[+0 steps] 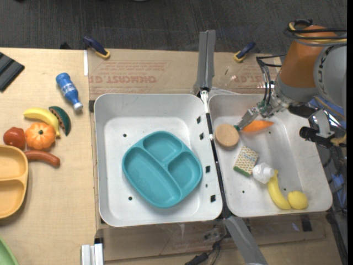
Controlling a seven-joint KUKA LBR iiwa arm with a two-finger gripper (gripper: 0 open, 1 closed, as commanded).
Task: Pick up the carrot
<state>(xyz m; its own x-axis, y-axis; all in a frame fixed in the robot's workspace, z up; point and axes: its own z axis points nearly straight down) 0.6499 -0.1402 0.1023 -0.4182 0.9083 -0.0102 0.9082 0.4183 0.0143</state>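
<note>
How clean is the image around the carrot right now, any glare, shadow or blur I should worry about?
Camera view: lighting is even and soft, with no harsh glare on the right bin. The carrot reads as sharp orange against white, with a faint shadow beneath it. The hand at the carrot's left end is small, dark and slightly soft, so its finger state is unclear. The arm is in focus.

orange carrot [257, 126], teal plate [161, 169], yellow banana [277, 194]

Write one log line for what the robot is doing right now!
task: pick up carrot | gripper: at carrot, right bin | grip: unclear | teal tray: left bin
</note>
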